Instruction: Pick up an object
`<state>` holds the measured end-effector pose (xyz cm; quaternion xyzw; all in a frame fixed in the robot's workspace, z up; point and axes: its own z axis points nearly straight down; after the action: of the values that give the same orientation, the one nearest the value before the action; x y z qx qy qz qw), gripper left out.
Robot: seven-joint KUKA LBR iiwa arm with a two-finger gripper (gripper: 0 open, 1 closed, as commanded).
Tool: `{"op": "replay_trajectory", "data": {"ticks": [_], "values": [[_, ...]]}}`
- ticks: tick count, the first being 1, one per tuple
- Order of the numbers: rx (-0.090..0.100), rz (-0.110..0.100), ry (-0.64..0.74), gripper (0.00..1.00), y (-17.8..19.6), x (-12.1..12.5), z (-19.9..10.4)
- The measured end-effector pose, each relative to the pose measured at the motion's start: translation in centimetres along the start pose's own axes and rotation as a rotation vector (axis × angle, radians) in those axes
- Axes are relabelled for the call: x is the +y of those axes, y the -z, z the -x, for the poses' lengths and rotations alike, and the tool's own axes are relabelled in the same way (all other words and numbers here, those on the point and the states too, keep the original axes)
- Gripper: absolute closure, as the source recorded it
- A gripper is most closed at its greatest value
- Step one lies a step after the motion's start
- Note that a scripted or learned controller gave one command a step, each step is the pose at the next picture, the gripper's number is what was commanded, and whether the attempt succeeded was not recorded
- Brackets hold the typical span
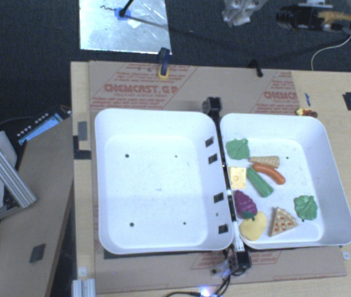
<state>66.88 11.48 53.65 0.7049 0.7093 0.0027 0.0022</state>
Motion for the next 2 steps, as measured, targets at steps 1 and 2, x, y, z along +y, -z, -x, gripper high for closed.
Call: {"op": "replay_trajectory", "data": {"ticks": [1, 2], "values": [[0.006, -0.005, 0.013, 1.0, 0.1, -12.0, -9.6], [0.0, -0.004, 0.0, 1.0, -0.1, -8.4, -10.5]]}}
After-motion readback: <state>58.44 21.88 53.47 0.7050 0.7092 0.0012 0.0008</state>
